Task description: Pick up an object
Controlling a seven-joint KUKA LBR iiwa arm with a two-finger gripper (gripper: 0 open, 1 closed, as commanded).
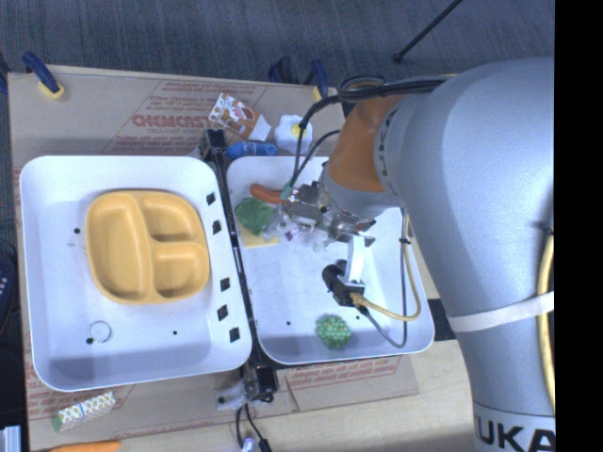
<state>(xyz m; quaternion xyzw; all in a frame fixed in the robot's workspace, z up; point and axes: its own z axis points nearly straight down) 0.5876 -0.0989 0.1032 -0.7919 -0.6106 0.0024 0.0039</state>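
The arm reaches into the right bin (pixel 396 332), with the pincer (pixel 294 217) low over its upper left part. Its state cannot be told; the wrist covers it. Candidate objects there: a green item (pixel 254 216) just beside the pincer, an orange piece (pixel 265 194) near it, and a green ball (pixel 332 330) well apart by the near wall. The left bin (pixel 47 252) bears a yellow divided tray (pixel 146 246). Judged step: approach to a grasp, nothing lifted. The next move calls for centring over the green item and closing squarely on it.
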